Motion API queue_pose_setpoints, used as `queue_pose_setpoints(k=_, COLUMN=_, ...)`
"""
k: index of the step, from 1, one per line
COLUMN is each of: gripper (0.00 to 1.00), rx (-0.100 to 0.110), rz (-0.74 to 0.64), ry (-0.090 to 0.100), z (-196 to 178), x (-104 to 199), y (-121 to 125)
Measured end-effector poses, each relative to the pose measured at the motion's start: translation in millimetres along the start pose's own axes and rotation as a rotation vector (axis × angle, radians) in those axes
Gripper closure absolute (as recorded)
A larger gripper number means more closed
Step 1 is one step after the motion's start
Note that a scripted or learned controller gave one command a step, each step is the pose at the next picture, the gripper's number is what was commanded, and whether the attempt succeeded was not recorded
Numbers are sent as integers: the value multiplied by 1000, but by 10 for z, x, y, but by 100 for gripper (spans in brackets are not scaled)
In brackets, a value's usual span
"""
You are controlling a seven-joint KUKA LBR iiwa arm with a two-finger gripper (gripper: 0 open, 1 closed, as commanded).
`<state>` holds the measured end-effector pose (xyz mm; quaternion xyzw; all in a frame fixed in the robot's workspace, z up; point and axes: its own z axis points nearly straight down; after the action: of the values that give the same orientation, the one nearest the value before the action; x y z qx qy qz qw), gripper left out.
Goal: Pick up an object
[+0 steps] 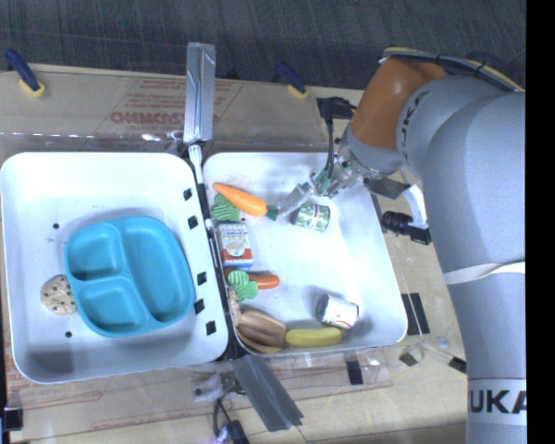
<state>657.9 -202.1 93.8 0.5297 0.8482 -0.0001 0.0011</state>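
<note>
My gripper (302, 198) hangs low in the upper middle of the right bin (370, 248), reaching in from the right. Just below and right of it lies a small green and white can (313, 216) on its side, touching or nearly touching the gripper's tip. An orange carrot (241, 200) with a green top lies just left of the gripper. Along the bin's left wall sit a small carton (235, 244) and a second, smaller carrot (258, 281). Near the front edge lie a bread roll (261, 328), a yellow banana (314, 337) and a small tipped can (338, 312).
The left bin (28, 202) holds a blue divided plate (128, 274) and a cookie (58, 295) at its left. A metal bar (200, 91) stands at the divider behind the bins. The grey arm (462, 174) covers the bench's right side.
</note>
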Motion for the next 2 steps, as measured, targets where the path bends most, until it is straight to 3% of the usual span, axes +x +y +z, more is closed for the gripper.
queue_pose_setpoints(k=2, gripper=0, rx=3, rz=-65, ry=4, z=11, x=56, y=21)
